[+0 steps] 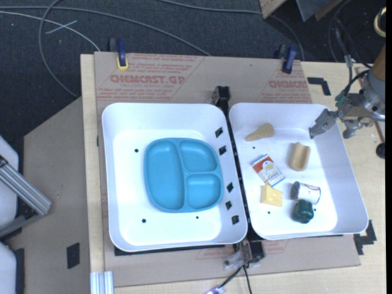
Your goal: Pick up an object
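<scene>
The right bin (346,170) holds several small items: a tan cone (260,131), a tan cylinder (299,156), a red and white carton (267,169), a yellow wedge (272,195), a small white and dark can (305,192) and a dark green lump (302,211). My gripper (335,126) hovers over that bin's far right corner, up and to the right of the tan cylinder. Its fingers (320,126) are spread open with nothing between them.
A blue divided plate (183,174) lies in the left bin (116,164). Black clips line the wall between the two bins. Blue clamps (122,52) pin the cardboard at the bench's far edge. Cables trail on the dark floor behind.
</scene>
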You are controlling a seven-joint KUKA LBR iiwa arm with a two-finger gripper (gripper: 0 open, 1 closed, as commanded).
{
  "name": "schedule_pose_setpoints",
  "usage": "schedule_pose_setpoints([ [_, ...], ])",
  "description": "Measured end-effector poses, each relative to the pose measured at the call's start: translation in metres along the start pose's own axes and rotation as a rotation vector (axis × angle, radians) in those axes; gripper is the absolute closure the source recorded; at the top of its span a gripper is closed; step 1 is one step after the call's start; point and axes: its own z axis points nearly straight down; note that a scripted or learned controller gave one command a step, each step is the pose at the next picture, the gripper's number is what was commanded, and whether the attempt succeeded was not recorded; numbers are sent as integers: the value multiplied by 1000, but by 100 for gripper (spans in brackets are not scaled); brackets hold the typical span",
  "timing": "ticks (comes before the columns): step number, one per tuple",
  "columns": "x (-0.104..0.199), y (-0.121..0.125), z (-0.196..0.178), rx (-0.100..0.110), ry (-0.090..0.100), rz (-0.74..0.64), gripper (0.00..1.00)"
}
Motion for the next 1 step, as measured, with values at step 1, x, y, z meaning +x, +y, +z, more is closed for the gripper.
schedule_pose_setpoints([
  [1, 1, 3, -8, -14, -3, -4, 0],
])
